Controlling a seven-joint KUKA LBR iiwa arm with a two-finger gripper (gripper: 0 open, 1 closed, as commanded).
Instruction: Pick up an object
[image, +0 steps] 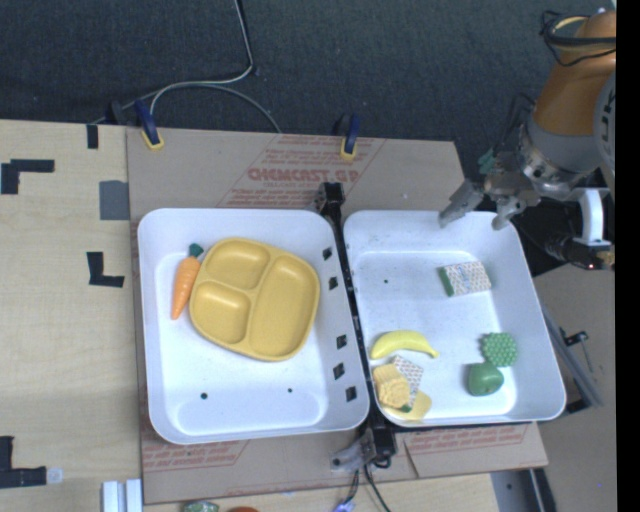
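Note:
My gripper (473, 213) hangs open over the back rim of the right bin (540, 330), with nothing between its fingers. Below it in that bin lies a small speckled packet with a green end (464, 279). Nearer the front are a yellow banana (403, 345), a yellow waffle-like piece (398, 386), a bumpy green ball (499, 348) and a smooth green fruit (484, 379). The left bin (160, 380) holds a yellow divided plate (254, 297) and an orange carrot (184, 284) beside it.
Both bins sit on a cardboard sheet (290, 165) held by clamps (349, 140) at the back. A cable (235, 75) runs over the dark floor behind. A black divider (343, 300) joins the two bins.

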